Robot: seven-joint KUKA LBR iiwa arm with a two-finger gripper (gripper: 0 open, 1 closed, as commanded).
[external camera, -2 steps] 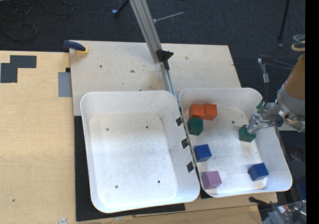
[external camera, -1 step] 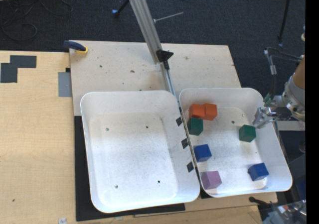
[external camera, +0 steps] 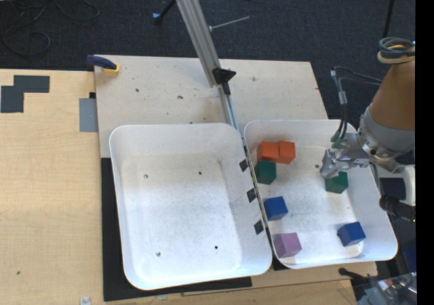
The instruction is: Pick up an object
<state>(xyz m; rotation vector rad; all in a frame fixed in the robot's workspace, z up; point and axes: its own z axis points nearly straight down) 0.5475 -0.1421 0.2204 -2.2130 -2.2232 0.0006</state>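
- Since the gripper (external camera: 333,169) sits low in the right bin (external camera: 380,246), right over a green cube (external camera: 337,182), the step in hand looks like the grasp of that cube — the cube lies just under and against the fingertips, near the bin's right wall.
- Whether the fingers are spread or closed I cannot tell; the metal tip is small and blurred, and the cube may only be touched, not gripped.
- To do it well: centre the fingers across two flat faces, close fully, then lift straight up.
- Other things in the same bin: an orange block (external camera: 277,151) with a dark green cube (external camera: 265,172) touching it by the divider, a blue cube (external camera: 274,207) below, a purple cube (external camera: 287,244) at the front, another blue cube (external camera: 351,233) at front right.
- All stand well apart from the target — only the near wall crowds it.
- The left bin (external camera: 129,161) bears nothing to pick.
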